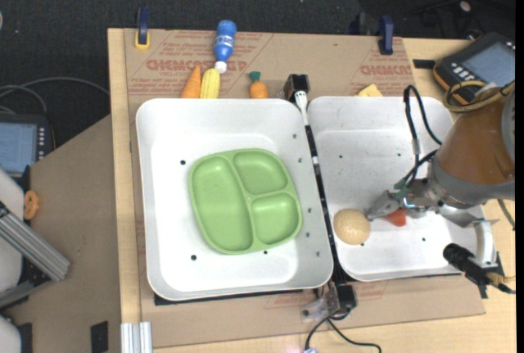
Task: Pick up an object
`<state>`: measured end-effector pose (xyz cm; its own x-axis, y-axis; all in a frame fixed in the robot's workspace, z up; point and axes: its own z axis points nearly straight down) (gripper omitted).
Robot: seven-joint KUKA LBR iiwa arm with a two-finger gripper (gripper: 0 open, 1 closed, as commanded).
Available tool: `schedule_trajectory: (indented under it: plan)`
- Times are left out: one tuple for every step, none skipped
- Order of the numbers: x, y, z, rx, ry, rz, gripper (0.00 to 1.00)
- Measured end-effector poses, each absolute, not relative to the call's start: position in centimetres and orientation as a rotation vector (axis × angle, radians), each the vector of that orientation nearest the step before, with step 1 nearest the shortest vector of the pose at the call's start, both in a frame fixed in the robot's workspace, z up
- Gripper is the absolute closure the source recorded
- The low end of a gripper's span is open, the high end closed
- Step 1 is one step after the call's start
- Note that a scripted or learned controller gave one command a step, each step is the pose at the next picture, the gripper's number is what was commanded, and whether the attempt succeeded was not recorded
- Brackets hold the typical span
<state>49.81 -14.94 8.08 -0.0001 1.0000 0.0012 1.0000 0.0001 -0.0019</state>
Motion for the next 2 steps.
schedule_trajectory:
  plan:
    - [49.8,-15.1,9.5,-2.225,-2.222,-0.002,1.0]
    - [51.4,-7.4,19.0,-2.215,-2.237,-0.013,1.0]
